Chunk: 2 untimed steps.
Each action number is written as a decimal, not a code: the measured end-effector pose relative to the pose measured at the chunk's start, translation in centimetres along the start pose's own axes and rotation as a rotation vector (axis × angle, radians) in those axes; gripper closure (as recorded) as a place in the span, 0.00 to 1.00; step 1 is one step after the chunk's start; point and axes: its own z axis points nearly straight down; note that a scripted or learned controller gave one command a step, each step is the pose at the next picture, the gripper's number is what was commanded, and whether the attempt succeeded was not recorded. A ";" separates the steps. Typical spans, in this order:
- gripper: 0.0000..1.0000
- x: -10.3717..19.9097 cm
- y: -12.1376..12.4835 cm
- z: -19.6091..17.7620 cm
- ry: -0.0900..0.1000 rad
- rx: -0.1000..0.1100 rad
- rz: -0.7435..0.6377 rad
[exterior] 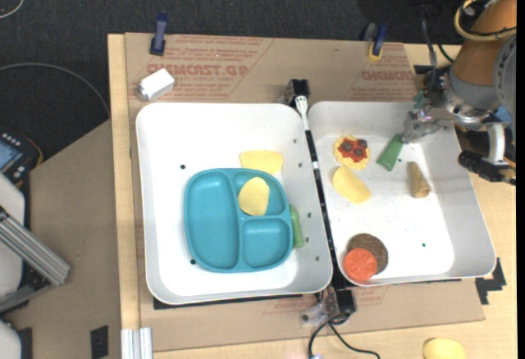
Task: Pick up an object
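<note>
The gripper [420, 124] is seen at the far right of the right bin [459, 255], just above the green piece [389, 152]. How far the jaws are opened cannot be told. They should be centred over the piece before closing, and lowered straight.

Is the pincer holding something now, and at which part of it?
It seems to hold the green stick by its upper end, but the pincer is too small to be sure.

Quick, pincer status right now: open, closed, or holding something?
Pincer: cannot be told; it sits by the upper end of the green oblong plastic piece in the right white bin.
</note>
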 end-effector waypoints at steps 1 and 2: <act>1.00 0.0 0.0 -0.2 0.000 -0.001 0.000; 1.00 0.0 0.0 0.0 0.000 0.001 0.000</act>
